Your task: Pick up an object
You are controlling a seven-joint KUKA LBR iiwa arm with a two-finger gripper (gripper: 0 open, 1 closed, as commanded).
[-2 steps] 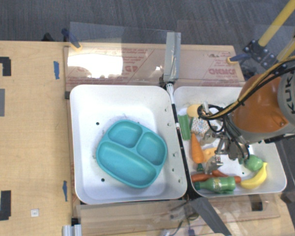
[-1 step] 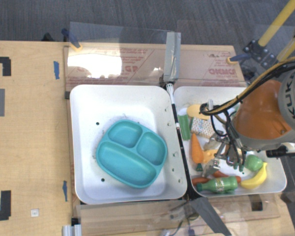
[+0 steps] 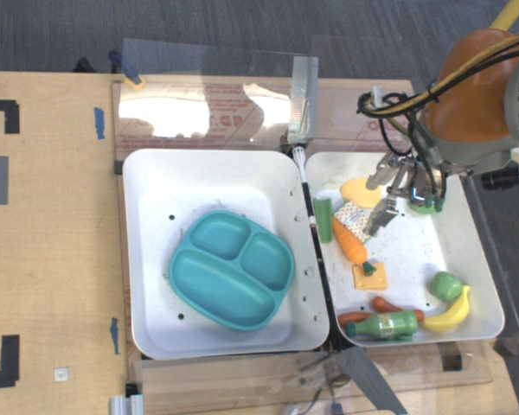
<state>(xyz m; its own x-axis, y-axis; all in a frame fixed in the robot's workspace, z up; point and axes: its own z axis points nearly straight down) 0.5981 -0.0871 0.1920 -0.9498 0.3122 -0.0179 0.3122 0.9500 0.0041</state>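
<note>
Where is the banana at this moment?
The banana lies in the right bin's near right corner, beside the green pepper and right of the green bottle.

No lettering can be read anywhere — the reddish print on the cardboard behind the bins is washed out by glare, and the green bottle has a label too small to make out.

Arm: bulbous orange band above a grey wrist section, yellow link segment at top right corner, black and yellow cables looping along its left side to a small metallic two-finger gripper with a green spot near its base.
</note>
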